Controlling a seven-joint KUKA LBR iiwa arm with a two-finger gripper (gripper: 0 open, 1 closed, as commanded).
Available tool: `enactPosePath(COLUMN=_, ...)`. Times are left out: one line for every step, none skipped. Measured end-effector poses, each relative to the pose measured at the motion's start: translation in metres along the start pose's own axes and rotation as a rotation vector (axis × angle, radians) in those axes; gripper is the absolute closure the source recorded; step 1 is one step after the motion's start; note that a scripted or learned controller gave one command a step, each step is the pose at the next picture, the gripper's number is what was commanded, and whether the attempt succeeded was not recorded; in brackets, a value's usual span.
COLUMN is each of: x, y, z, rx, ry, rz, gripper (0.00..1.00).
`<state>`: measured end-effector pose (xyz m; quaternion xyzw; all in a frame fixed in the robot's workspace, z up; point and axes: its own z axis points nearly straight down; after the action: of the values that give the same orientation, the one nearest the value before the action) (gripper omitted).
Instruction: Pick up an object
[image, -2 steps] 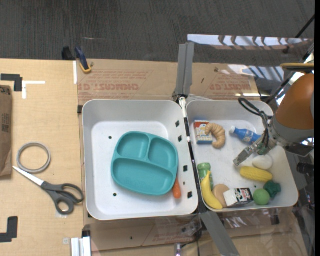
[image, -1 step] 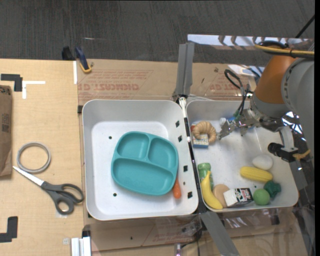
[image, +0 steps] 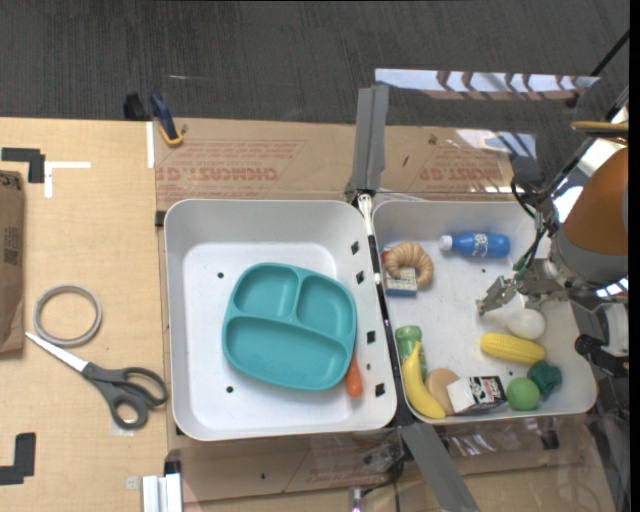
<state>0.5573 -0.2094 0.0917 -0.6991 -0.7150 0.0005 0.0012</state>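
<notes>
Near edge of the right bin (image: 585, 405): 1 banana (image: 418, 382), 1 small carton (image: 480, 392), 1 green ball (image: 523, 394), 1 dark green item (image: 546, 377). Just above lies 1 corn cob (image: 512, 348), touching 1 white egg-shaped object (image: 524, 323) at right centre of the frame, the likely target: judged light, smooth and slippery, best pinched across its short middle. The gripper (image: 497, 296) hovers just beside it, fingers spread, nothing between them. Farther: 1 pretzel (image: 408, 262), 1 blue bottle (image: 476, 244). The left bin (image: 190, 300) holds 1 teal plate (image: 291, 325) and 1 carrot (image: 353, 379).
</notes>
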Motion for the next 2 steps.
enactPosePath(x=-0.006, y=0.089, z=0.001, rx=0.003, ry=0.009, rz=0.062, gripper=0.0)
enactPosePath(x=-0.009, y=0.088, z=-0.009, rx=0.005, ry=0.0, rz=0.059, gripper=1.0)
